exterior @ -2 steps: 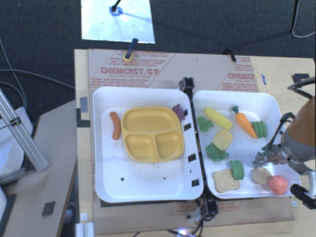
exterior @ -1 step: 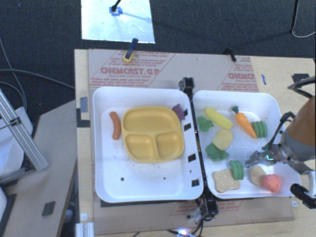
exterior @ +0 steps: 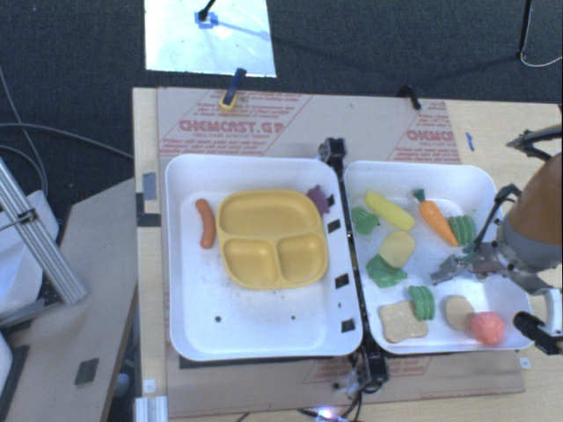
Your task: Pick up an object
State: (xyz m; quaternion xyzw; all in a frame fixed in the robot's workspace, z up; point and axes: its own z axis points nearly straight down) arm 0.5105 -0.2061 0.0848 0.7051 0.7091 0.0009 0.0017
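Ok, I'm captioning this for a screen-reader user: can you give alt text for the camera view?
A grey robot arm reaches in from the right, its tool low over the right white bin of toy food, including a carrot, a corn cob and a bread slice. The left white bin holds a yellow divided plate and a sausage.

Two bins sit side by side on the counter [exterior: 369, 117]. The left bin [exterior: 189, 323] holds a tray [exterior: 268, 236] with a sausage [exterior: 206, 223] to its left. The right bin [exterior: 475, 179] holds a carrot [exterior: 434, 218], corn [exterior: 389, 210], toast [exterior: 403, 321] and a tomato [exterior: 486, 327], with the claw [exterior: 450, 269] over them.
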